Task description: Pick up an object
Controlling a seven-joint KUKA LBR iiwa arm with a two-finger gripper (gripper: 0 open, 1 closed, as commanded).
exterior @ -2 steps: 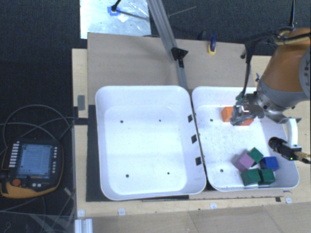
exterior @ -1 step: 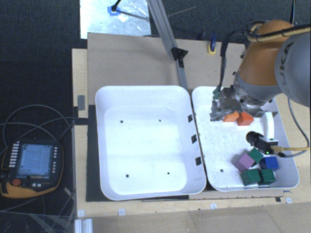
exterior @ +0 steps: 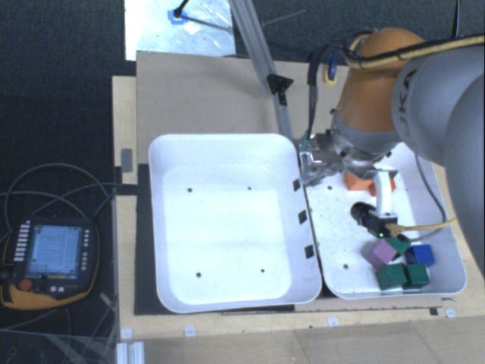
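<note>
My gripper point(exterior: 311, 165) hangs over the far left corner of the right bin point(exterior: 337, 268), close to the wall it shares with the left bin. An orange block point(exterior: 359, 180) lies just right of the gripper, partly covered by the wrist. At the near right of the same bin, a purple block point(exterior: 381, 253), a blue block point(exterior: 419, 255) and two green blocks point(exterior: 392, 277) sit clustered together. I see nothing held in the gripper.
The left bin point(exterior: 163, 203) sits beside the right one. A slanted metal pole point(exterior: 256, 44) comes down behind the bins near the gripper. A teach pendant point(exterior: 49, 260) with cables lies on the floor at far left.
</note>
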